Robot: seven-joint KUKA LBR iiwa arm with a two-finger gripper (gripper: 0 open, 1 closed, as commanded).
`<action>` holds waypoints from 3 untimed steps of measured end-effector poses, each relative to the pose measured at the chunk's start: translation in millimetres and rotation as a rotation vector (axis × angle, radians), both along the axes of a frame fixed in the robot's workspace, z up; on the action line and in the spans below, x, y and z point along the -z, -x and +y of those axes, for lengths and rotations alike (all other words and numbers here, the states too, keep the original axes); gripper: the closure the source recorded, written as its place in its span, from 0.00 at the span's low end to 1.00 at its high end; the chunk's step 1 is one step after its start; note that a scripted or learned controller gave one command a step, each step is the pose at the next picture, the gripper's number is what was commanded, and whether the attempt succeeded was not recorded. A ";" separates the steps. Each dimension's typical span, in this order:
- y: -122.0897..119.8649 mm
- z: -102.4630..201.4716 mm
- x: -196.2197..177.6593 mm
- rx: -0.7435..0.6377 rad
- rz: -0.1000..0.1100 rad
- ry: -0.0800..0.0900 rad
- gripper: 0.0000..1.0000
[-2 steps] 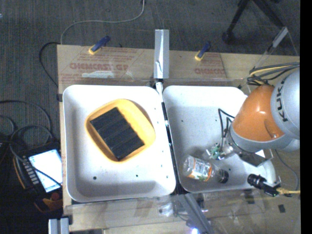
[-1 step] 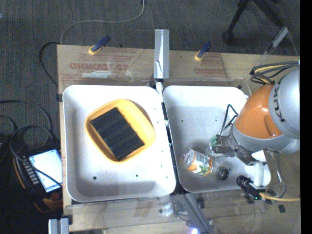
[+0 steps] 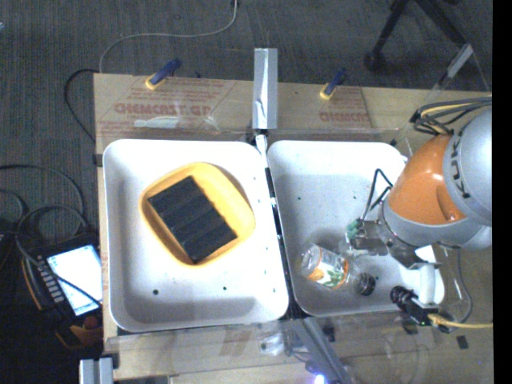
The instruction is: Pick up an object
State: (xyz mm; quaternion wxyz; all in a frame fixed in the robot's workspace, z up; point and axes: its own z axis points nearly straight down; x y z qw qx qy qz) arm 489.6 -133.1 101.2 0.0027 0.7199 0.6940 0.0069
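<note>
Bench front comes first in our view, where we see a small dark cap-like piece [image 3: 366, 284] on the floor of the right bin [image 3: 320, 182], and just left of it a clear plastic bottle [image 3: 326, 266] with an orange and green label, lying on its side. Just beside the bottle's upper right end hangs the gripper [image 3: 362, 238] — we cannot tell whether its fingers stand wide or narrow, and we see nothing between them. Behind it rises the grey arm with its orange band [image 3: 424, 190]. Farther left, in the left bin [image 3: 128, 294], sits a yellow dish [image 3: 236, 190] bearing a black ribbed slab [image 3: 193, 218] — tilted against the bin's edges.
</note>
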 end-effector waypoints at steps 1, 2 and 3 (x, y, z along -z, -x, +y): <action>0.1 0.0 0.1 0.000 0.000 0.000 0.00; -98.4 8.2 9.7 -0.070 -0.002 0.012 0.00; -32.8 7.8 9.2 -0.120 -0.001 0.011 0.00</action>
